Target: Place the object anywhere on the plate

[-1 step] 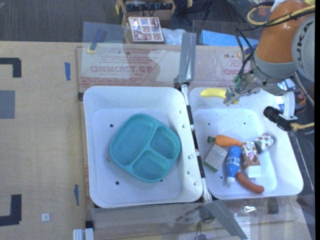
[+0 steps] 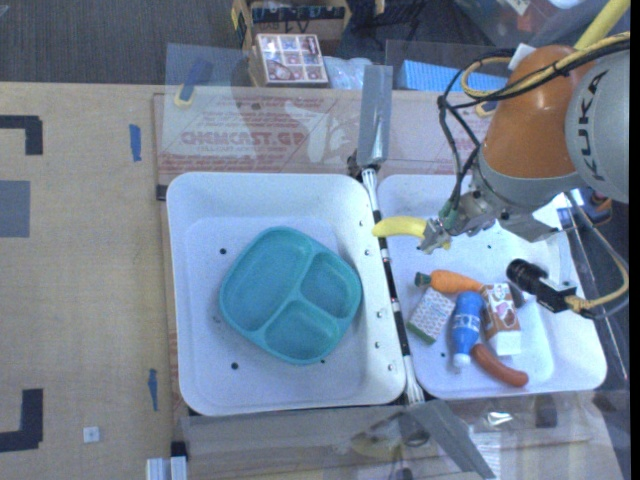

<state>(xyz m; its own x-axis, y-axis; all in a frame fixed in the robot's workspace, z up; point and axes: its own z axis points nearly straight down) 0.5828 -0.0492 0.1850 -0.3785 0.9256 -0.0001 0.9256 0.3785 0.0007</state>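
Hot dog [image 2: 499, 366] plain; gripper [image 2: 437, 236] seemingly grips partly hidden banana [image 2: 398, 228].

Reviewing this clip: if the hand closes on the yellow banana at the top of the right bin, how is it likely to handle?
The banana looks like smooth toy plastic, so probably light, stiff and slightly slippery. Its curved, tapering shape could pivot or squirt sideways between the fingers. The hand sits at its right tip, an off-centre hold that may let it swing.
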